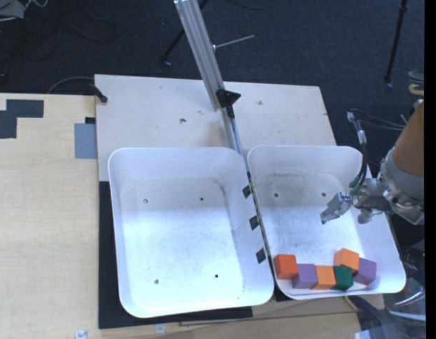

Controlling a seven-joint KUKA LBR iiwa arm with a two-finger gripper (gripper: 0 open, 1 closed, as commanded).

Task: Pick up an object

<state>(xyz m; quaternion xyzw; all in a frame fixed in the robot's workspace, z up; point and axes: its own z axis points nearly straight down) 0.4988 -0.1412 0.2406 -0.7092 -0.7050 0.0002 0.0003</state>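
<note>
Several small blocks lie in a cluster at the near edge of the right bin (303, 164): an orange block (286, 265), a purple block (303, 275), a second orange block (325, 275), a green block (343, 278), a third orange block (347, 259) and another purple block (365, 270). My gripper (350, 212) hangs over the right side of this bin, farther back than the blocks and apart from them. It is open, its two fingers spread left and right with nothing between them.
The left bin (133, 171) sits beside the right one, a low divider with black clips between them. A slanted aluminium rail (204, 55) rises behind the bins. A pale wooden bench top (41, 210) lies to the left.
</note>
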